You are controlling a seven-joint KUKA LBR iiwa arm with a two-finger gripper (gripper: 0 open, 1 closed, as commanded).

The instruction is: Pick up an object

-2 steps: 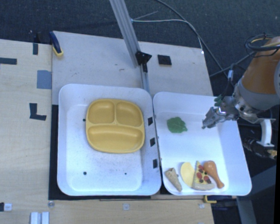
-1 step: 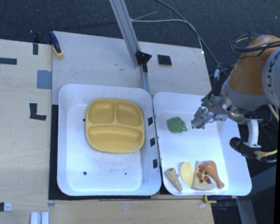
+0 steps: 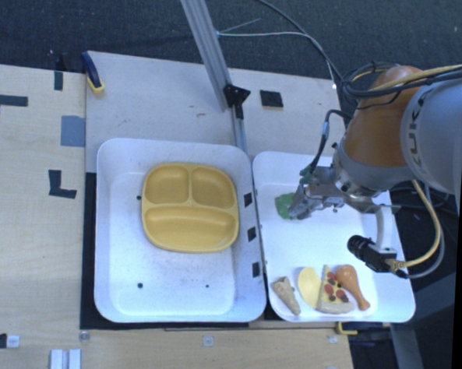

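Nearest, along the bottom edge of the right bin (image 3: pixel 387 310), lies a cluster of toy food: a tan wedge (image 3: pixel 286 295) at the left, a pale yellow slice (image 3: pixel 309 286) beside it, a pizza slice (image 3: pixel 334 291) dotted with red, and an orange drumstick (image 3: pixel 353 285) at the right, all close together or touching. In the left bin (image 3: pixel 107 289), a yellow divided plate (image 3: pixel 190 207) with three compartments sits a little above the middle. Further up in the right bin, near its left wall, a small green object (image 3: pixel 284 205) lies on the white floor. The claw (image 3: pixel 306 205) is right at it, on its right side, low in the bin; whether its fingers are apart or closed on the green object cannot be told at this angle. Behind the claw, the grey arm (image 3: pixel 441 130) with its orange band (image 3: pixel 379 122) fills the upper right of the frame. Beyond both bins, the tan surface (image 3: pixel 19 206) carries a slanted metal bar (image 3: pixel 208 42) at the top centre.
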